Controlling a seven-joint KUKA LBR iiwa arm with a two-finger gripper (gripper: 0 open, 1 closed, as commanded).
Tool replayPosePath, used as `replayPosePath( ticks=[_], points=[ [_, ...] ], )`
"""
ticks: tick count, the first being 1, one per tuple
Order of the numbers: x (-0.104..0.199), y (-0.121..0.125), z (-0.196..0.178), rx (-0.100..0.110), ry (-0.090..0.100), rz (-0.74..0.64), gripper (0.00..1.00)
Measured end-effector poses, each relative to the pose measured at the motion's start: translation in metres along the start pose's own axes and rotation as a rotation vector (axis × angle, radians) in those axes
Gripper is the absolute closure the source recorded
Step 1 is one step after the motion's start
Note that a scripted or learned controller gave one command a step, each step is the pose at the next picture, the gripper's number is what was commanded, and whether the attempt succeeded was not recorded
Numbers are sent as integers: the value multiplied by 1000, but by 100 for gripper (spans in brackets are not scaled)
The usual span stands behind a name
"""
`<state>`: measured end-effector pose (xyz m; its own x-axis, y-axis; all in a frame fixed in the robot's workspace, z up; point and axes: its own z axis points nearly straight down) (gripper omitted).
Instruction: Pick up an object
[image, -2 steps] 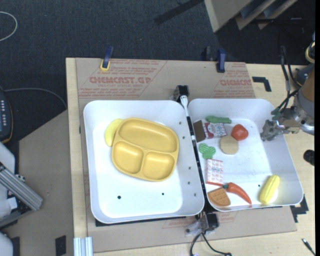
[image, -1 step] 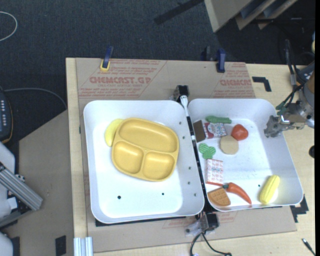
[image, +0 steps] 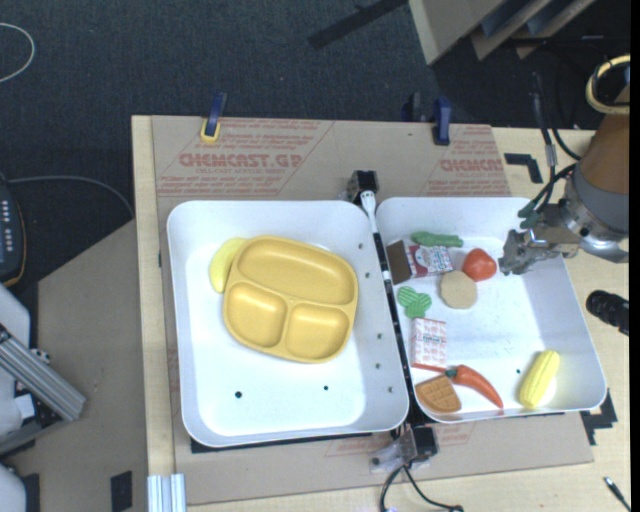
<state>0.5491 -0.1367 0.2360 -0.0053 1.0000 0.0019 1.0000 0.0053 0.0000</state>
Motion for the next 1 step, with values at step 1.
replayPosePath(
  ticks=[1],
  points=[
    [59,3,9,2,0,-1,100]
  ],
)
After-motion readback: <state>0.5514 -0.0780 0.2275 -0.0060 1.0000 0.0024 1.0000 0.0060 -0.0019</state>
